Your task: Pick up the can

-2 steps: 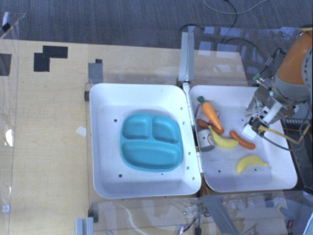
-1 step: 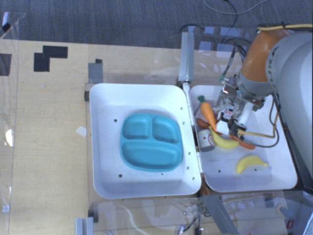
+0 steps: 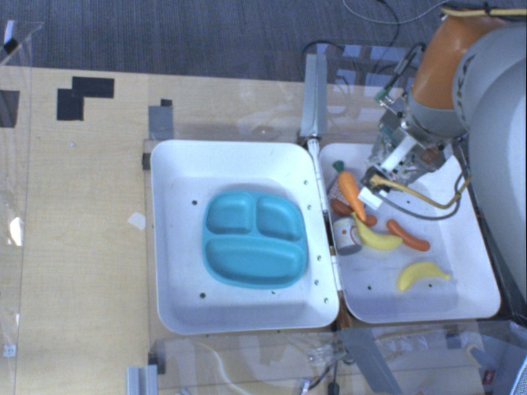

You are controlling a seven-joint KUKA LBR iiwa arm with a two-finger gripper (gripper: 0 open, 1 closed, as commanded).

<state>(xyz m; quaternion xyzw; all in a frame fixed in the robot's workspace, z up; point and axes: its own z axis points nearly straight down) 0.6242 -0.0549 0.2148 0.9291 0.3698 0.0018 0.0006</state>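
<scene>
No readable label on can [image 3: 346,235]; lies on its side at 9 o'clock edge of right bin [image 3: 482,299], axis unclear. Pincer [image 3: 372,189] above carrot [image 3: 351,192], grip state can't tell.

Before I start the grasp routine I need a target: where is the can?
The can lies in the right bin, against its left wall, below the carrot and touching the nearer banana.

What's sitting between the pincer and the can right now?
In the camera view, the orange carrot lies between the pincer and the small silver can, with a yellow banana pressed against the can's right side.
</scene>
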